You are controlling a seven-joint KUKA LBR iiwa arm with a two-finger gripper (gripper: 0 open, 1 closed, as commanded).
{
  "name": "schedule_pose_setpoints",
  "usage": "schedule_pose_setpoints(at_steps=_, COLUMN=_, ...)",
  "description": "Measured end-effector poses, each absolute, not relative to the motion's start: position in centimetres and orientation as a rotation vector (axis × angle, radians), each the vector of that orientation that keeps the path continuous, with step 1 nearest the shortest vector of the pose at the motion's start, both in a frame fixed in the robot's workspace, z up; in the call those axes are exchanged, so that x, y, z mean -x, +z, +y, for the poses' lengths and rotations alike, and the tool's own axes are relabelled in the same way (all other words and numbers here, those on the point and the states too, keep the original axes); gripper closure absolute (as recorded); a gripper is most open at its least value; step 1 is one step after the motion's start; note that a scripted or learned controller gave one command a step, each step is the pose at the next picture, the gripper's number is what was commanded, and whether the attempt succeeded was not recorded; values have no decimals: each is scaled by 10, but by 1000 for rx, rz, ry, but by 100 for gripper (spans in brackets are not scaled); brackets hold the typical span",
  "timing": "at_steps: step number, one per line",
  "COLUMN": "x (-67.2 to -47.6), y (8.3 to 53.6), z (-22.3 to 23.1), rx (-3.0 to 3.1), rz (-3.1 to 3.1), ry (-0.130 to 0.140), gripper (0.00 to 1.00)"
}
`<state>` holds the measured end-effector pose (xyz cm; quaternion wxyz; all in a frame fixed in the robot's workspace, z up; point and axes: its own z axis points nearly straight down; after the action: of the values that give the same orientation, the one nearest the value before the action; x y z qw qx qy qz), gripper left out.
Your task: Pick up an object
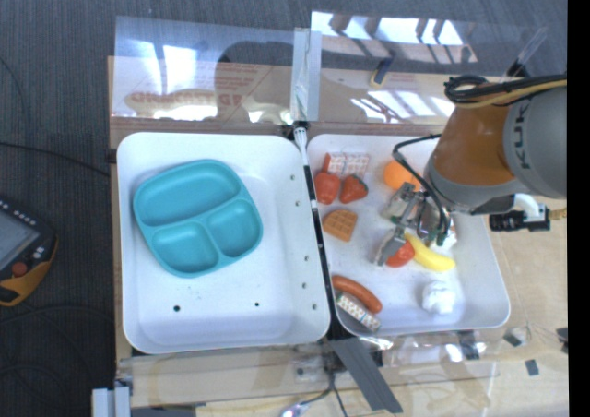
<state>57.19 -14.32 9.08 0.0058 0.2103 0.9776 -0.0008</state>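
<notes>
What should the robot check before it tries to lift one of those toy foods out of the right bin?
1. Gripper is over the right bin: ok.
2. A target lies under it, the small red piece beside the yellow banana: ok.
3. An item is already between the gripper's tips: cannot tell.
4. Target stands apart from its neighbours: not ok, the red piece touches the banana.
5. Blue divided plate sits in the left bin, out of the way: ok.
</notes>
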Motion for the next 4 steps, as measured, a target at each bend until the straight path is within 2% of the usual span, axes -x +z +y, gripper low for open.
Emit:
schedule_pose_setpoints(at_steps=1, x=-641, y=90, z=-122, rx=-524, rz=3082, ry=-4, gripper=0)
schedule_pose_setpoints(at_steps=2, x=-582, y=91, z=-164, rx=-247, rz=3118, ry=-4, gripper=0)
schedule_pose_setpoints(at_steps=3, x=-621, y=90, z=-169, rx=-350, rz=3108, ry=0, gripper=0)
schedule_pose_setpoints(at_steps=4, x=-623, y=103, z=-168, rx=-348, rz=3102, ry=2, gripper=100)
